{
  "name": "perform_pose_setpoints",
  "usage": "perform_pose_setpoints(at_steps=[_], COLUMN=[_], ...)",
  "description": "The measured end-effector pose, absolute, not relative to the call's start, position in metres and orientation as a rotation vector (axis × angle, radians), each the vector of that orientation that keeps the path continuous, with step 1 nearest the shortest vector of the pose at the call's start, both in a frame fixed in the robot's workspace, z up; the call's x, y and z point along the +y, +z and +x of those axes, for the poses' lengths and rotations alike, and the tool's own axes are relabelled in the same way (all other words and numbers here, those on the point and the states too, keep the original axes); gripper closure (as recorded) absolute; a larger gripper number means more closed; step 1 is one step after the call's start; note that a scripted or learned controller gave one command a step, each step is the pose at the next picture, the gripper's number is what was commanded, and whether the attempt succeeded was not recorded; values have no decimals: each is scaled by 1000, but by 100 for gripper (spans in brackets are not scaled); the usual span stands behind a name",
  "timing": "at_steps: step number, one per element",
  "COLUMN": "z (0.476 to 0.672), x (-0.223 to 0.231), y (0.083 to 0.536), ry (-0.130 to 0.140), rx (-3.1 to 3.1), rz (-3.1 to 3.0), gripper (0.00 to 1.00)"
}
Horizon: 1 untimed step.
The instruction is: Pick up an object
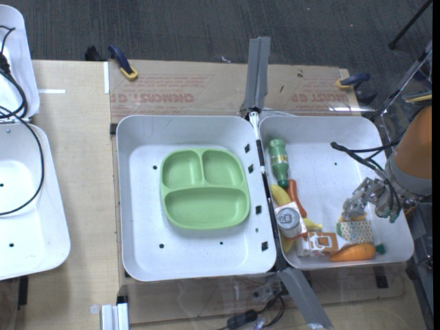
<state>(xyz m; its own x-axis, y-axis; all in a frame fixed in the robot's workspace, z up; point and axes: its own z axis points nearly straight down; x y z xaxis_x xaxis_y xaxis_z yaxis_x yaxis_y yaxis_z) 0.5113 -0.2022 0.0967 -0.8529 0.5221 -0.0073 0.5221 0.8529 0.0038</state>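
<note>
The scene is lit evenly and brightly from above. The two white bins (137,184) are almost washed out, and soft glare is seen on their floors. Only short, faint shadows are cast, such as the thin one under the green plate (204,188). The dark floor at the top is seen dimly. Small things in the right bin look a bit fuzzy. The gripper (364,201) is blurred.

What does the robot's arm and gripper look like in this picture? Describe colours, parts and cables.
The arm enters at the right edge: a rounded orange band above grey metal. Thin black cables loop from it across the bin. The gripper is a small metallic grey assembly of linkages, with a spot of green near its wrist.
</note>
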Motion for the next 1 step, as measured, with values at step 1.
perform_pose_setpoints(at_steps=[1], z=[504], x=[-222], y=[96], ry=[1], rx=[3010], rz=[866], gripper=[0])
